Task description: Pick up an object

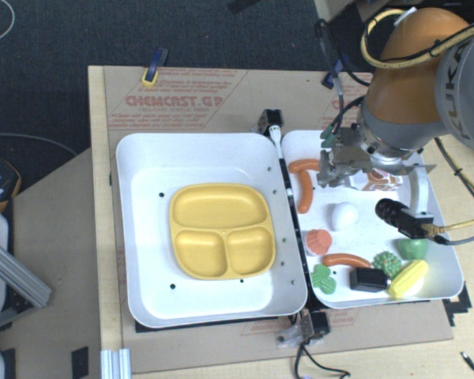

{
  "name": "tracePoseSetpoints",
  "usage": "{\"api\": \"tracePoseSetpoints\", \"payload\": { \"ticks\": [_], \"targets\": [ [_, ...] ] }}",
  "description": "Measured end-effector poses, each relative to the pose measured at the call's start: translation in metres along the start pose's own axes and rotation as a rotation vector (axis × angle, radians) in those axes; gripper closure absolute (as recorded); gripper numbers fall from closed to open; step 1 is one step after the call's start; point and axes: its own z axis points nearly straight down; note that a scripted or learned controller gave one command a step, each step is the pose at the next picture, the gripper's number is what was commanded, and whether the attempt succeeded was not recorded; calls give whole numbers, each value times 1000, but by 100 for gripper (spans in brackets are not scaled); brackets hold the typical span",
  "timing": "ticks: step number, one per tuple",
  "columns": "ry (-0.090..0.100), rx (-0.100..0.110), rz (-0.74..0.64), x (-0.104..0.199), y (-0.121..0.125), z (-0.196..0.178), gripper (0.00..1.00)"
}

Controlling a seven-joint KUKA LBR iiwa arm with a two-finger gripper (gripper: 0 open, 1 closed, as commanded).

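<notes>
My gripper [332,172] hangs low over the back of the right bin [450,271], under the orange wrist. Just left of it lies a curved orange sausage [302,185]. A white egg [344,215] sits a little in front of the gripper. Further forward are a red round piece [318,241], a second orange sausage [346,260], a small green piece [323,277], a black block [368,279], a yellow corn cob [408,279] and green vegetables [401,257]. An orange and white item [383,181] is partly hidden beneath the wrist. I see nothing held.
The left bin [142,212] holds a yellow divided plate [221,229]. The bins meet at a black-clipped divider [288,204]. Both bins rest on a cardboard-covered bench [174,101].
</notes>
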Motion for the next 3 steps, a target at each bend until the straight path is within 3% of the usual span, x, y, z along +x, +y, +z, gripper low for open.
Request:
{"api": "tracePoseSetpoints", "payload": {
  "ticks": [1, 2, 3],
  "targets": [
    [1, 1, -2, 47, -29, 20, 100],
    [0, 1, 1, 68, -50, 26, 100],
    [-2, -8, 3, 69, -38, 15, 100]
  ]
}}
